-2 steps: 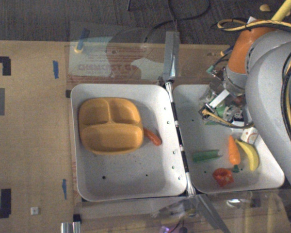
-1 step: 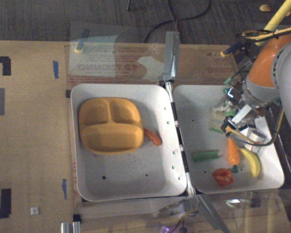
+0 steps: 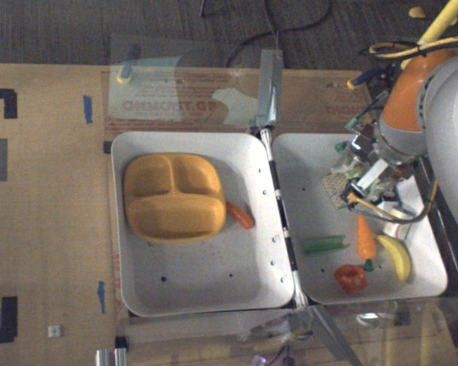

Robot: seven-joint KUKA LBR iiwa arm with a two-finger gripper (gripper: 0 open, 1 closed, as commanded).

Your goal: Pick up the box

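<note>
smooth matt white plastic is seen in both bins point(image 3: 137, 280); the orange tray point(image 3: 173, 197) looks matt plastic.

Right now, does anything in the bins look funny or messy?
Not really. The yellow tray lies flat in the left bin, with a small orange piece touching its right edge. In the right bin, the carrot, banana, green stick and red pepper lie loose near the front. Nothing looks spilled or broken.
</note>
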